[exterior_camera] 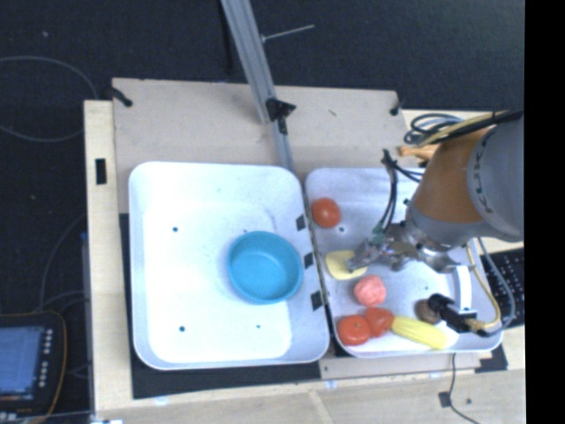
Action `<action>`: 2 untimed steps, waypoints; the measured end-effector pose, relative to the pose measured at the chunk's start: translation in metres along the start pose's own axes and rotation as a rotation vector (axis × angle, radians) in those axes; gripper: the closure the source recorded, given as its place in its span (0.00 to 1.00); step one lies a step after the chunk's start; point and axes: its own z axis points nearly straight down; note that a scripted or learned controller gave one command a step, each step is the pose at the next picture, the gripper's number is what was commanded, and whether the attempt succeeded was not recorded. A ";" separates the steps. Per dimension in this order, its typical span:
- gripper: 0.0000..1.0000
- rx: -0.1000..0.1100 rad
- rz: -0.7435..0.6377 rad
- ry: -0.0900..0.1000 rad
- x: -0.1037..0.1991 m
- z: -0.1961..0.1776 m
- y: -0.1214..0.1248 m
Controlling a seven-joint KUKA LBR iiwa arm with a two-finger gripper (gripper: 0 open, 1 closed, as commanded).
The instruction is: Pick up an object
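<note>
In the right bin [353, 188] my gripper [364, 260] is low, right over the pale yellow object [337, 265] near the bin's left wall. A pink ball [371, 289] lies just below it. An orange-red ball [326, 212] rests further back. Two red pieces [356, 329] [380, 320] and a yellow corn-like piece [420, 332] lie along the front edge. A dark brown object [429, 310] is at the front right.
The left bin [177, 193] holds a blue bowl [263, 267]. A grey metal pole [252, 60] slants up from between the bins. Cables and a white fitting [463, 291] hang beside the arm at the right bin's right side.
</note>
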 end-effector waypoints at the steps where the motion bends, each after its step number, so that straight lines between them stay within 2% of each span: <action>1: 1.00 -0.009 0.006 0.004 0.001 -0.015 0.003; 2: 1.00 -0.010 0.002 0.002 -0.007 -0.065 -0.001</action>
